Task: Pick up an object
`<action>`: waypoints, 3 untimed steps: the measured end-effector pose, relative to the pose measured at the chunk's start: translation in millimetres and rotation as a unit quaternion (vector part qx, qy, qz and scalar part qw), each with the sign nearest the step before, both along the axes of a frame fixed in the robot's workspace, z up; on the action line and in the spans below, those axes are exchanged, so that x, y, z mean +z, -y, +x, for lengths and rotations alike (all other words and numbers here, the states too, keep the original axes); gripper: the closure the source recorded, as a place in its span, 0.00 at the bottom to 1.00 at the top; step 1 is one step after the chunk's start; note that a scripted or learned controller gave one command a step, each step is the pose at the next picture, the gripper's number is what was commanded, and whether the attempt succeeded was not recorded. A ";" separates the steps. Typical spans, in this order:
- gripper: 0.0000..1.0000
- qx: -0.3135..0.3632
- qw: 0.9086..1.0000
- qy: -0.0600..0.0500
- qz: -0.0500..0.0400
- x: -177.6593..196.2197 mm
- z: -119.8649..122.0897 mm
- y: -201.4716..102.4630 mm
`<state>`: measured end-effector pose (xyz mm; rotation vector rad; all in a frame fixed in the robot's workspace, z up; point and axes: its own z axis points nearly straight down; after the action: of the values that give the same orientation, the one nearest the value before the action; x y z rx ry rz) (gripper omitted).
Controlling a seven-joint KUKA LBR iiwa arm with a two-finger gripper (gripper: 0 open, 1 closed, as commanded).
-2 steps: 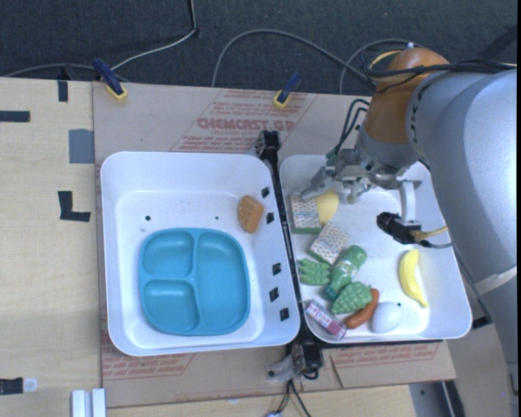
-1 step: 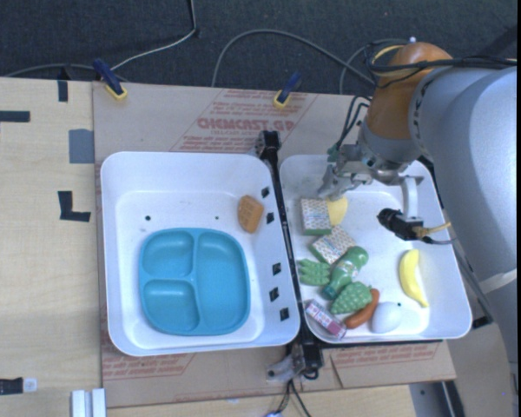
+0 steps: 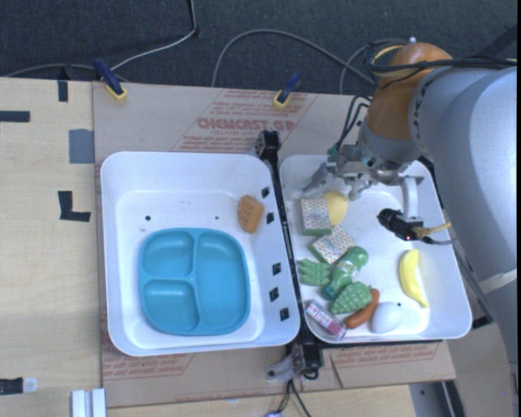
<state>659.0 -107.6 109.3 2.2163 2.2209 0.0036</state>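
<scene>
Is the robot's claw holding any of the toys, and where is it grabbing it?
Nothing is held. The gripper hangs open in the right bin, just over the yellow toy, with no toy between its fingers.

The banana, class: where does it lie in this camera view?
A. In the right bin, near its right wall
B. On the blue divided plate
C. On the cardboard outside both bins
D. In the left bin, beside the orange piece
A: the yellow banana rests on the floor of the right bin, close to its right wall, while the blue divided plate sits in the left bin.
</scene>
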 end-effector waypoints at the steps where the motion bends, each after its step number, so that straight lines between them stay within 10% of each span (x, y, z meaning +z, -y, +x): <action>1: 0.00 0.000 1.000 -0.001 -0.001 -23.9 10.2 0.3; 3: 0.00 -0.001 1.000 -0.002 -0.001 -24.0 9.6 -12.8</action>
<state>668.7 -94.9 85.4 2.2185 2.2201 -0.0019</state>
